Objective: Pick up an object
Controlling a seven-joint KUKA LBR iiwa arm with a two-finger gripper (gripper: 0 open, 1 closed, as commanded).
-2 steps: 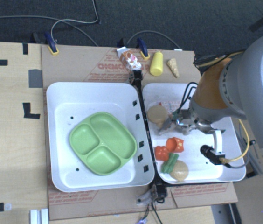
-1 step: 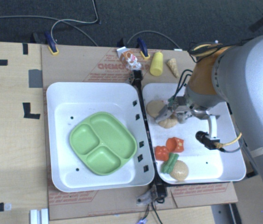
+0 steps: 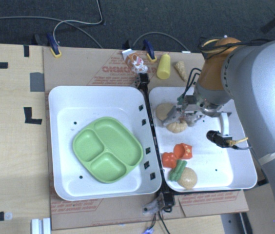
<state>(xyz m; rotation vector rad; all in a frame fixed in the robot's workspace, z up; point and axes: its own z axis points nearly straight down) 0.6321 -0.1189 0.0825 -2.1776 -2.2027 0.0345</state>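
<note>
Reaching in from the right, the gripper (image 3: 184, 115) hangs low over the right bin (image 3: 235, 179), just above a pale, lumpy bun-shaped toy (image 3: 178, 126) near the bin's upper left — a rounder tan piece (image 3: 163, 111) sits just beside it. Whether the fingers are wide or closed I cannot tell. The toy looks light, likely smooth plastic and a bit slippery — best taken across its narrower middle.

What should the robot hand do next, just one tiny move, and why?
Probably sink a little lower. The gripper hangs right above the tan bread-like food in the right bin, and nothing shows between its fingers yet.
</note>
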